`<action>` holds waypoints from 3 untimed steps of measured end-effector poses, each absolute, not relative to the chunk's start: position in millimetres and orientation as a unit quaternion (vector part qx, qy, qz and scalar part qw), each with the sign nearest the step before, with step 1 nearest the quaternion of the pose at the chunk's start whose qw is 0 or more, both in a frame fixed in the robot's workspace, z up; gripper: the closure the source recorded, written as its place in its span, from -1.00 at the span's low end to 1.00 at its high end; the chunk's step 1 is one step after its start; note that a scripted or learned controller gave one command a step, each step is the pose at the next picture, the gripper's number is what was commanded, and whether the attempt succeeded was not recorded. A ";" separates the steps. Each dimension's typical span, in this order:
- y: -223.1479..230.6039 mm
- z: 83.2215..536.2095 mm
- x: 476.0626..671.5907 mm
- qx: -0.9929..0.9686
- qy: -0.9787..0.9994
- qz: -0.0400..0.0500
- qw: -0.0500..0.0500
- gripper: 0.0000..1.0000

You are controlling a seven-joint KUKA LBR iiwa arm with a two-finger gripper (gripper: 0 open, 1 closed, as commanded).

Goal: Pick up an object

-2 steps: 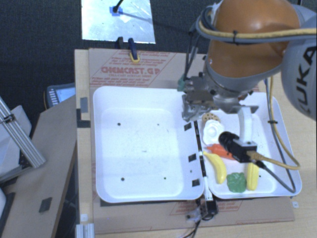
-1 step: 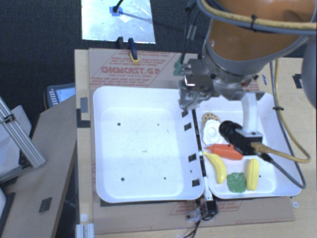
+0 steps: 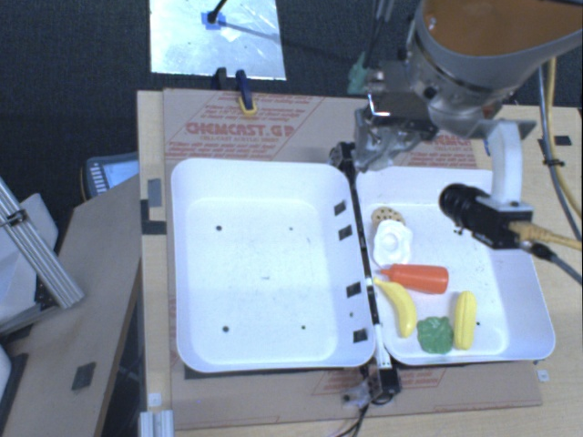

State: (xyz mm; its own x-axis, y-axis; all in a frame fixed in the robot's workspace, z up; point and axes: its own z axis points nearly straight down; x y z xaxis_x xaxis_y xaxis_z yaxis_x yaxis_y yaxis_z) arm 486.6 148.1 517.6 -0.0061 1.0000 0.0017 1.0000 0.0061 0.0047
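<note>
The right bin (image 3: pixel 528 326) holds several toy foods along its left side: a cookie (image 3: pixel 387 215), a fried egg (image 3: pixel 393 241), an orange carrot (image 3: pixel 417 278), a yellow banana (image 3: pixel 401 306), a green broccoli piece (image 3: pixel 435 334) and a yellow corn cob (image 3: pixel 465 319). My gripper (image 3: pixel 381 148) hangs above the back left corner of the right bin, near the divider between the bins. It is behind the cookie and clear of all the foods. Nothing shows between its fingers.
The left bin (image 3: pixel 264 262) lies beside the right one on a cardboard sheet (image 3: pixel 246 126). A foil square (image 3: pixel 217 25) sits at the back. A clamp (image 3: pixel 244 94) stands behind the left bin. The arm's grey and orange body (image 3: pixel 492 35) overhangs the back right.
</note>
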 end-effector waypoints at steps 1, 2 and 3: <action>158.9 536.2 549.8 0.707 0.707 0.003 0.002 1.00; 209.2 457.0 521.4 0.705 0.709 0.000 0.000 1.00; 235.3 527.9 549.4 0.705 0.709 0.005 0.002 1.00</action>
